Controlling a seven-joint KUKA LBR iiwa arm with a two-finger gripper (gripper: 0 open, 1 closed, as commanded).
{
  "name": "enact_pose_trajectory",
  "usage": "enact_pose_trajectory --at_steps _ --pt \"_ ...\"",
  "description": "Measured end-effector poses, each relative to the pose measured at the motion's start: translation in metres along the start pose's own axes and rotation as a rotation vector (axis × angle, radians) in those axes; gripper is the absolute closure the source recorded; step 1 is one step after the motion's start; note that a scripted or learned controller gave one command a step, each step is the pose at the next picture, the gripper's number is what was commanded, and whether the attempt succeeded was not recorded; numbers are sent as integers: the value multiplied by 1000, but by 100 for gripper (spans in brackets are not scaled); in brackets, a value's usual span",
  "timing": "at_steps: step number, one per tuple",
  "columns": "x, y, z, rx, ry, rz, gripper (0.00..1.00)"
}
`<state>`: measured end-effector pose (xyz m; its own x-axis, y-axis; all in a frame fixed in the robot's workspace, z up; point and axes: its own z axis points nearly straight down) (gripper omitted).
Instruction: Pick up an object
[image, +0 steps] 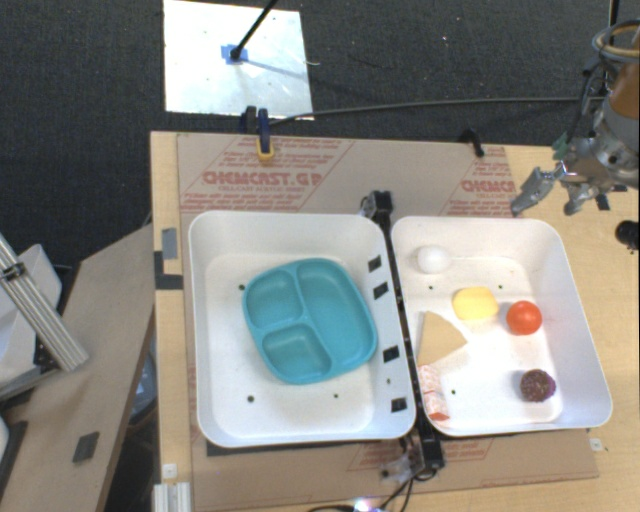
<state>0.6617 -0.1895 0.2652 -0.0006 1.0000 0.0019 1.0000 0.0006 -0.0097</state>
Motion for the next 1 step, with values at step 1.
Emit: enact_pose_trajectory --at_steps 1 --pt "1 2 -8 -12 -3 -3 0"
